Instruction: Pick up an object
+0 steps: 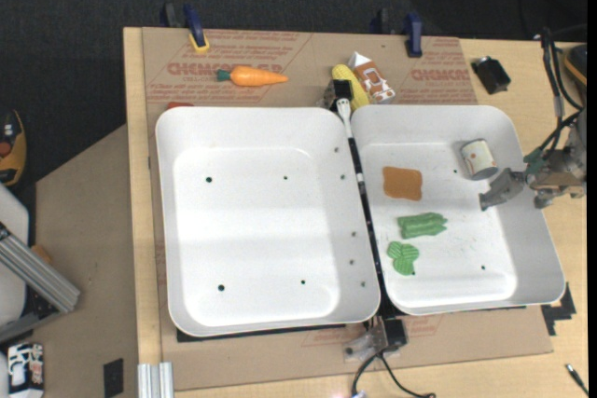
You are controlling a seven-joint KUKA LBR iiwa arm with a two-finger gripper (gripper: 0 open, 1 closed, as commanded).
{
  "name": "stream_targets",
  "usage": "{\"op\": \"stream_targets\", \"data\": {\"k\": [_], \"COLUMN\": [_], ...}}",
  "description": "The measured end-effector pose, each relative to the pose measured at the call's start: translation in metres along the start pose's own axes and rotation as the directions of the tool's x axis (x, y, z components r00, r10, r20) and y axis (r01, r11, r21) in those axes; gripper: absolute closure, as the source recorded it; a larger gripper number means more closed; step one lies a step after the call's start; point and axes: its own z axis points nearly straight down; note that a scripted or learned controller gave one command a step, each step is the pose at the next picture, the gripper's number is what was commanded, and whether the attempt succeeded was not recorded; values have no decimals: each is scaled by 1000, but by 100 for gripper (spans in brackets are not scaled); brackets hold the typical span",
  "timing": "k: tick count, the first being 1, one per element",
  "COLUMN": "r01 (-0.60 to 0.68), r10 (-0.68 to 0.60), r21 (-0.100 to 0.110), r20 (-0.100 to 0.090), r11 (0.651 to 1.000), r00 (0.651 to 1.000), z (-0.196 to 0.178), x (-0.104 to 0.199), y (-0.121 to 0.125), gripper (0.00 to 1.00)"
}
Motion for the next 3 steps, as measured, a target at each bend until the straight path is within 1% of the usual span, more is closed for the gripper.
{"op": "stream_targets", "data": {"k": [1, 2, 3], "r01": [3, 0, -20], "r10": [-3, 0, 20], "r21": [2, 20, 88], "r20": [-1, -3, -2], "r11": [1000, 1000, 996], "r00": [1000, 1000, 1000], "z": [156, 149, 151], "x": [-14, -8, -9], "y": [62, 128, 153], "gripper": [0, 0, 0]}}
